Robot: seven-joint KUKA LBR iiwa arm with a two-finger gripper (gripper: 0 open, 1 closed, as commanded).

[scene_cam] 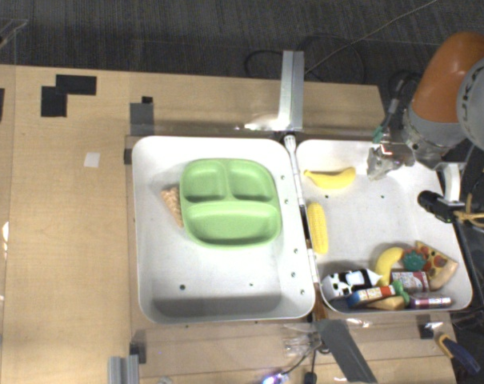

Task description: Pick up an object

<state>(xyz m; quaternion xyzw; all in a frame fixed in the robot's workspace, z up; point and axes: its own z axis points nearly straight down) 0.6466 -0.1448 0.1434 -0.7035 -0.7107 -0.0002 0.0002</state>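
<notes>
My gripper [380, 165] hangs over the far edge of the right bin [386, 214], under the orange band of the arm. A yellow banana [331, 178] lies in that bin just left of the gripper, apart from it. A yellow corn cob [317, 227] rests along the bin's left wall. At the bin's near end sits a heap of small toys [390, 282]: a lemon, a pizza slice, a black-and-white piece and markers. Nothing shows between the fingers.
The left bin [158, 238] holds a green divided plate [229, 202] with a tan waffle-like piece [172, 206] tucked at its left edge. A metal post [292, 90] stands at the far side between the bins. Cables and black clamps sit at the right.
</notes>
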